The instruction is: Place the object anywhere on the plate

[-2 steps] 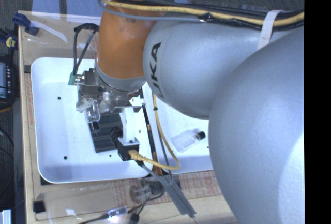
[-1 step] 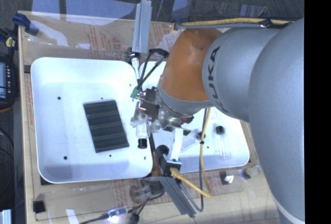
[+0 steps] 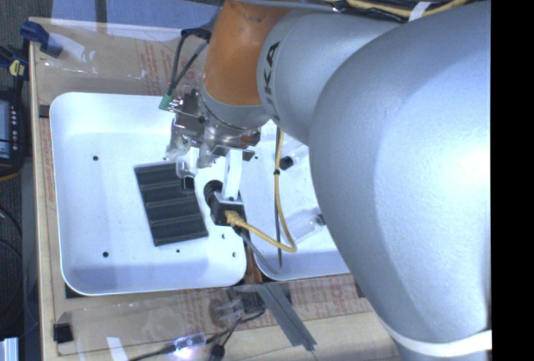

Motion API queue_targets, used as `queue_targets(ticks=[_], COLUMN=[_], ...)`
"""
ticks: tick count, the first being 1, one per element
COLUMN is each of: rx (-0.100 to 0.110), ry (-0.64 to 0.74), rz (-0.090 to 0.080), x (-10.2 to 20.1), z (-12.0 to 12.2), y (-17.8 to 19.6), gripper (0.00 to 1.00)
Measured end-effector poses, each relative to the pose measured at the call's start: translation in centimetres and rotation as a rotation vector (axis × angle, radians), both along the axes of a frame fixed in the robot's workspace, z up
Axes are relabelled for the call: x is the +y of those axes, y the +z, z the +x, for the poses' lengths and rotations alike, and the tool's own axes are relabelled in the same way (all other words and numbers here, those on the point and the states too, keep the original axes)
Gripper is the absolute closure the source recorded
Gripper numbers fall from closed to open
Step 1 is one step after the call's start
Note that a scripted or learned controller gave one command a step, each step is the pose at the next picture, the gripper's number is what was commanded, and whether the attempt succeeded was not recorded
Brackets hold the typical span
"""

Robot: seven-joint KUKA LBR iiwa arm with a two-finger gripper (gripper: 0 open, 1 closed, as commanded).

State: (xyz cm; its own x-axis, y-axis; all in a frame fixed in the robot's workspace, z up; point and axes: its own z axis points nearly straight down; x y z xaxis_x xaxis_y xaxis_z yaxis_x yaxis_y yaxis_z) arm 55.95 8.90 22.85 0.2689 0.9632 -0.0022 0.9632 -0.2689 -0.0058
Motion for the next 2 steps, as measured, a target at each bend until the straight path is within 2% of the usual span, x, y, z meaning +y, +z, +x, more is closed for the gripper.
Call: queue_targets(ticks=[1,2], rx=[0.003,-0.004], ry=[-0.541,-0.237], rz=[-0.005,0.0], x=[5.0,-0.9], z=[-8.2,-8.3], y=[-11.7,-3.7], gripper=[1.0,1.0])
